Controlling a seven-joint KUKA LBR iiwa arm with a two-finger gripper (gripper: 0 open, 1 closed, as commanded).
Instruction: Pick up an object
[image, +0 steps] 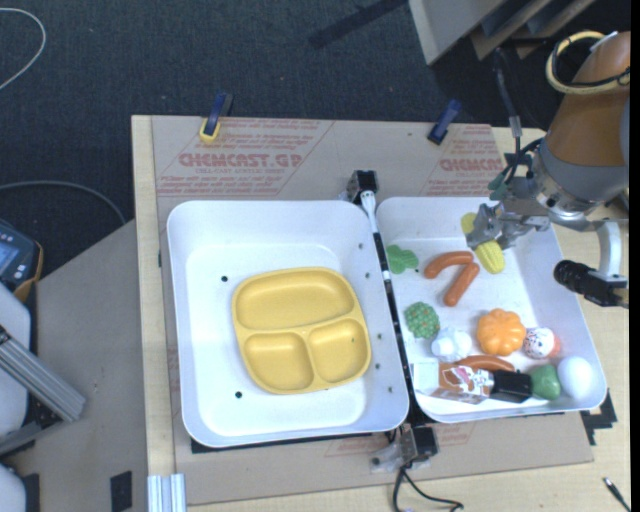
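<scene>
My gripper (492, 237) hangs over the far part of the right bin (520, 290), at the end of the grey arm with the orange band. A yellow toy (491, 258) pokes out just below its tip, and another yellow bit (467, 222) shows on its left side. The gripper covers whatever lies between these two bits. Two orange-red sausages (449, 264) (461, 285) lie just left of the yellow toy. Nearer the front sit a green broccoli (421, 320), an orange pumpkin (500, 332) and a white ball (577, 375).
The left bin (200, 300) holds a yellow divided plate (298, 328). A green leafy toy (402, 260) lies by the right bin's left wall. A red-and-white packet (465, 378), a black block (512, 387) and a speckled egg (540, 343) crowd its front edge.
</scene>
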